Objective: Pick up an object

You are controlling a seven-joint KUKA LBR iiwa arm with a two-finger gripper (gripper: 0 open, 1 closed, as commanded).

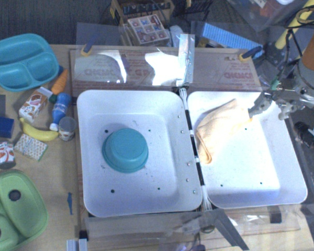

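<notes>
A beige cloth point(215, 125) lies crumpled in the right bin point(261, 184), along its left side and reaching toward the back. An upturned teal bowl point(125, 149) rests in the middle of the left bin point(162, 192). My gripper point(268, 110) hangs over the back right corner of the right bin, just right of the cloth's far end. It is open, and nothing sits between its fingers point(256, 107).
Outside the bins on the left are a blue divided plate point(23, 61), a banana point(39, 131), small bottles and boxes, and a green tray point(13, 213). Cardboard panels point(167, 67) stand behind the bins. Cables and gear crowd the right edge.
</notes>
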